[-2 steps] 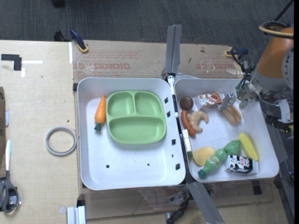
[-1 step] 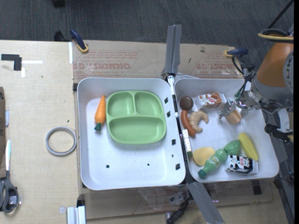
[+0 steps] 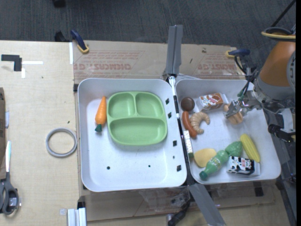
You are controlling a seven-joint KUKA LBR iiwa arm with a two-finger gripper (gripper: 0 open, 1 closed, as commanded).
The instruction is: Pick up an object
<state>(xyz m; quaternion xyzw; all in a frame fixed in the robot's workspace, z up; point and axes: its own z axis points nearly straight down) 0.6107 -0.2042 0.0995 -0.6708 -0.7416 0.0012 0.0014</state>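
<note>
Bench (image 3: 37, 102) of pale wood, with brown cardboard (image 3: 122, 60) clamped along the back edge and dark carpet (image 3: 141, 8) beyond. On the bare wood at left, a tape ring (image 3: 61, 141) and scissors (image 3: 8, 192).

Left bin (image 3: 131, 173): green divided plate (image 3: 137, 117), with a carrot (image 3: 100, 112) just beside it.

Right bin (image 3: 263, 168): brown ball (image 3: 187, 103), snack packet (image 3: 210, 101), croissant (image 3: 200, 120), corn cob (image 3: 250, 147), green bottle (image 3: 216, 161), cow-patterned carton (image 3: 242, 165).

Pincer (image 3: 237, 108) low over the right bin's far right part, at a small tan object (image 3: 233, 115). Spread or pressed together: impossible to tell, likewise any grip on the tan object.
</note>
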